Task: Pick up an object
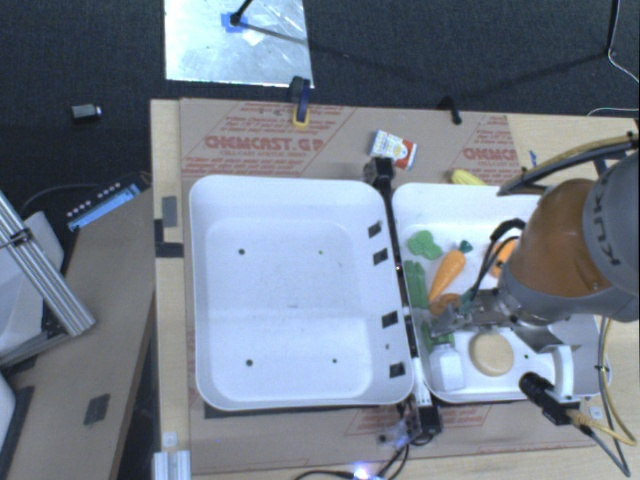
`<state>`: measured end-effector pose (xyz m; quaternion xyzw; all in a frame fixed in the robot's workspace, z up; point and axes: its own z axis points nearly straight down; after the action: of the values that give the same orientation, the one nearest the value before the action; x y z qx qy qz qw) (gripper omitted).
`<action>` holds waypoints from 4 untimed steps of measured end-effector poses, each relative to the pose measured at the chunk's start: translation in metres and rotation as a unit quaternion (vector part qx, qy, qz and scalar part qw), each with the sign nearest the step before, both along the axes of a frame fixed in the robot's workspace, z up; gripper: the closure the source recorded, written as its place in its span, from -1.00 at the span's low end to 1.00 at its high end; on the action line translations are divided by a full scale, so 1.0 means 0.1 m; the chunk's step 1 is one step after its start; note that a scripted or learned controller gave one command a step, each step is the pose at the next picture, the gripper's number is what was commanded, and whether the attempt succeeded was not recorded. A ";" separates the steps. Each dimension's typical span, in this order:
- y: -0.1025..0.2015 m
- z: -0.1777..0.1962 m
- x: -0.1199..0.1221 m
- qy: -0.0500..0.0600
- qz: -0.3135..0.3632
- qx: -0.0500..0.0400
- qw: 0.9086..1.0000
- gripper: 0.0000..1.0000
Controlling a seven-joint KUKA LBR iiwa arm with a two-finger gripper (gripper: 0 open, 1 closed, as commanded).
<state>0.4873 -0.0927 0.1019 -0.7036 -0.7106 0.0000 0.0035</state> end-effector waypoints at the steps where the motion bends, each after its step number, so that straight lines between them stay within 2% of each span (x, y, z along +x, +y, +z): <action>1: -0.01 -0.18 0.60 -0.005 -0.002 -0.003 1.000 -1.00; 2: -0.06 -0.16 1.19 -0.006 -0.002 -0.003 1.000 -1.00; 3: 0.06 -0.16 1.60 -0.006 -0.003 -0.007 1.000 -1.00; 4: 0.01 -0.18 1.76 0.012 -0.002 -0.004 1.000 -1.00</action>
<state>0.6637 -0.0917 0.0837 -0.7048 -0.7092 0.0112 0.0095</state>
